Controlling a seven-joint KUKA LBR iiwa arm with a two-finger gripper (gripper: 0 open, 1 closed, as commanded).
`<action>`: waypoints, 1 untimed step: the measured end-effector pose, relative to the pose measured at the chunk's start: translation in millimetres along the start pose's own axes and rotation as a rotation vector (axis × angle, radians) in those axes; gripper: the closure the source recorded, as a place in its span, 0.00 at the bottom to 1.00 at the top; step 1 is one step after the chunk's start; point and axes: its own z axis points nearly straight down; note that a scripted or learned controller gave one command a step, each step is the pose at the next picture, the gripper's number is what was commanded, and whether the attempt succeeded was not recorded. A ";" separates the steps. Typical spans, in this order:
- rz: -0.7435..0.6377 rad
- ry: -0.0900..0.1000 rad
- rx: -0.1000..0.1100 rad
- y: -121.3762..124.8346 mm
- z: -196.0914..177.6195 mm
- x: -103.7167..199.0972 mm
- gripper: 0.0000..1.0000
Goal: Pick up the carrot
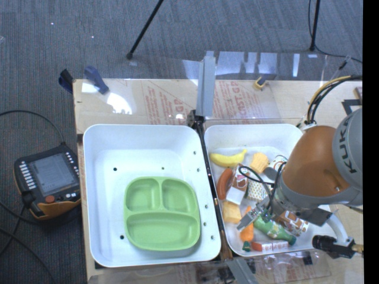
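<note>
Dark grey carpet point(89, 28) with a fine ribbed weave covers the floor around the rig. Two thin black stand legs point(148, 22) slant across it at the top, one near the middle and one toward the right. The tabletop point(154, 102) is pale wood, printed with faint red lettering, and a bright glare patch lies near its far left corner. A black cable point(23, 120) loops over the carpet on the left, near a handheld control pendant point(48, 179) with a grey screen.
</note>
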 end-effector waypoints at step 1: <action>0.005 -0.002 -0.006 2.2 -11.8 -1.0 1.00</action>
